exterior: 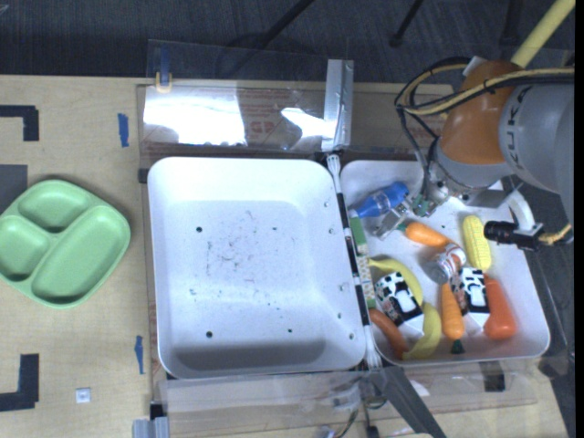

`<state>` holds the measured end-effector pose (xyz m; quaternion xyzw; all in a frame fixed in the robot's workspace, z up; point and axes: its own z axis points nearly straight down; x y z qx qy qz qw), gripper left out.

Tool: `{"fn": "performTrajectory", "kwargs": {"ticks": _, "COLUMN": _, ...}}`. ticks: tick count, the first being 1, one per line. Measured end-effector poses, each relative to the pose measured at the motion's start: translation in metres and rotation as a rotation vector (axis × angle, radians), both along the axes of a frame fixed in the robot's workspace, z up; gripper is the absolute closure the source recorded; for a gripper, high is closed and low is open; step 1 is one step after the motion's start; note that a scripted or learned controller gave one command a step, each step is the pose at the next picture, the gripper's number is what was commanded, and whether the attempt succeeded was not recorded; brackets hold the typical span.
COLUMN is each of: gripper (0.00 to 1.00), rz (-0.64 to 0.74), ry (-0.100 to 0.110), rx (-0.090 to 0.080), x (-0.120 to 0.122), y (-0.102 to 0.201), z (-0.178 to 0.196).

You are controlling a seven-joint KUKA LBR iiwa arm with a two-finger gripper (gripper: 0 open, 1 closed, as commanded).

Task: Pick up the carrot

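An orange carrot (427, 234) lies in the upper middle of the right bin (537, 328), tilted, with its green end toward the upper left. My gripper (402, 215) hangs low over the bin just left of and above that carrot, between it and a blue bottle (381, 199). A second, smaller carrot (452, 314) lies lower in the bin with its green tip pointing down. Nothing shows held in the gripper.
The right bin also holds a corn cob (474, 242), a banana (418, 292), two black-and-white toys (396, 296), an orange-red piece (498, 310) and a red chili (387, 330). The left bin (246, 263) sits beside it. A green divided plate (62, 242) lies far left.
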<state>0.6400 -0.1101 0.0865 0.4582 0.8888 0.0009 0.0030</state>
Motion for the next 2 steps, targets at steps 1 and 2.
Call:
{"fn": "performTrajectory", "kwargs": {"ticks": 1, "gripper": 0.00, "rz": 0.031, "ry": 0.002, "rx": 0.004, "x": -0.045, "y": -0.081, "z": 0.001}}
{"fn": "performTrajectory", "kwargs": {"ticks": 2, "gripper": 0.00, "rz": 0.198, "ry": -0.002, "rx": -0.001, "x": -0.012, "y": -0.017, "z": 0.000}}
